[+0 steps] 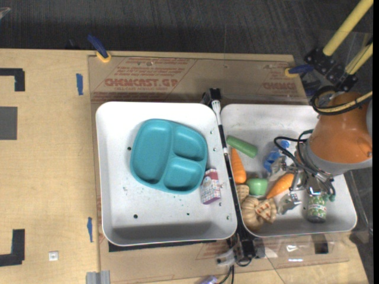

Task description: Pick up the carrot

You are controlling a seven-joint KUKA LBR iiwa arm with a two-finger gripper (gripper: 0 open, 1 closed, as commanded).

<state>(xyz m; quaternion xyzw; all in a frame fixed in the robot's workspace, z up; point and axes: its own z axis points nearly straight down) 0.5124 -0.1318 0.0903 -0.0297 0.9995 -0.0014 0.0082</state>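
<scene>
Two orange carrot-like pieces lie in the right bin (331, 220). One long carrot (237, 165) rests along the bin's left wall, pointing up and down the view. A second, tapered orange piece (280, 185) lies slanted in the middle, and its upper right end runs under my gripper (303, 189). The gripper hangs low over the bin's right half, below the arm's orange band (340, 136). Whether it touches the slanted piece is hidden by the wrist.
Also in the right bin are a green cylinder (241, 146), a green round piece (257, 186), a tan braided item (258, 210), a blue item (273, 158) and a small jar (317, 206). The left bin (112, 158) holds a teal divided plate (169, 155) and a small packet (209, 188).
</scene>
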